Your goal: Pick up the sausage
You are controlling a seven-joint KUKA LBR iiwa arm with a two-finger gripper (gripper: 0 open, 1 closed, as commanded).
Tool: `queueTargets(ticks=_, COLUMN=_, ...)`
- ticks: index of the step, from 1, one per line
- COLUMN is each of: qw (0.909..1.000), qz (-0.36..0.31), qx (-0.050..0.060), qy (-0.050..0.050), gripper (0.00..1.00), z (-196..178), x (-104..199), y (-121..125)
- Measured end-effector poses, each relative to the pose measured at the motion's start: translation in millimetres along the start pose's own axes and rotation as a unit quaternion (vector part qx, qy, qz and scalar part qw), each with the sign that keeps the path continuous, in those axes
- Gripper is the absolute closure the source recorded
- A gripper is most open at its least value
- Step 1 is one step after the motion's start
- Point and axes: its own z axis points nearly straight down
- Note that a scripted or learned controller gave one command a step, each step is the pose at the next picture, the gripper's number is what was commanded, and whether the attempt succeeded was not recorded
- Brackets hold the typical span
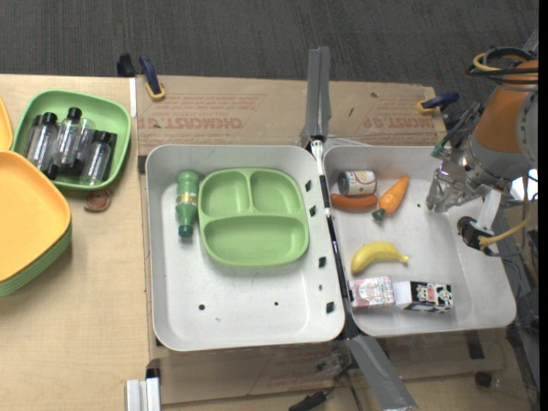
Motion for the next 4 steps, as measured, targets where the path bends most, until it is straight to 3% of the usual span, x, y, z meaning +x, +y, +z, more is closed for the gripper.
queueTargets(ticks=1, qw=0.9964, qz=-0.085, qx=-0.002, qy=0.0, gripper=1.0, z=-22.8, x=31.5, y=28.8)
queueTargets(ticks=2, qw=0.9844, qz=-0.176, qx=0.0, qy=0.0, gripper=1.0, z=0.2, x=8.0, y=15.4)
queueTargets(ticks=3, qw=0.9691, qz=-0.247, qx=-0.003, qy=-0.001, gripper=1.0, z=-22.2, x=7.3, y=41.0)
queueTargets(ticks=4, qw=0.9782, qz=-0.207, qx=-0.001, qy=0.0, gripper=1.0, z=-56.7, x=50.0, y=20.1)
